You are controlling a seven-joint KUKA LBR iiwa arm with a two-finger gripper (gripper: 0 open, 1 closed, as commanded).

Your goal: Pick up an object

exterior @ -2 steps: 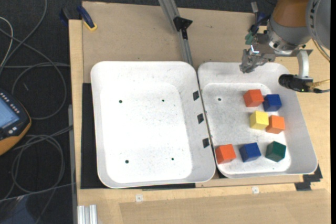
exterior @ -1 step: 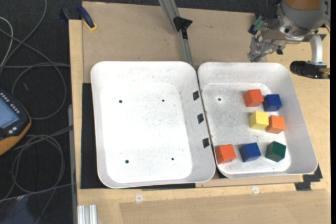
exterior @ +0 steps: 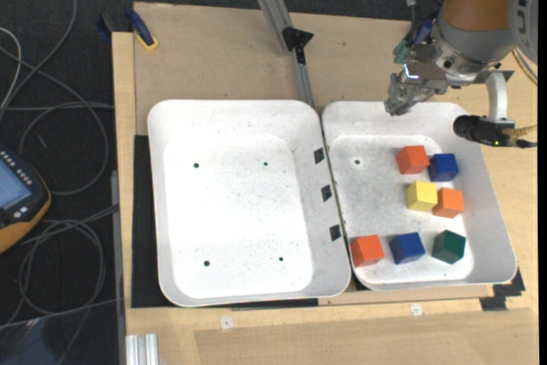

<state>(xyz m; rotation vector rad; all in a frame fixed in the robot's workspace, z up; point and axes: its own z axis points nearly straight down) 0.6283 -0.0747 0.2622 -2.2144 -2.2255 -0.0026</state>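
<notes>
Even, fairly bright overhead light falls on the tabletop (exterior: 256, 38), and both white bins (exterior: 171, 132) come out close to washed out, with little surface detail and no hard glare. Shadows are soft and short, showing as thin dark edges beside the cubes (exterior: 422, 195). The picture is slightly soft and grainy throughout, and the dark floor (exterior: 51, 30) holds little detail.

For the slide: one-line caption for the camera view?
Gripper hovers above right bin's far rim; seven cubes, orange, blue, yellow, green, lie inside.
</notes>
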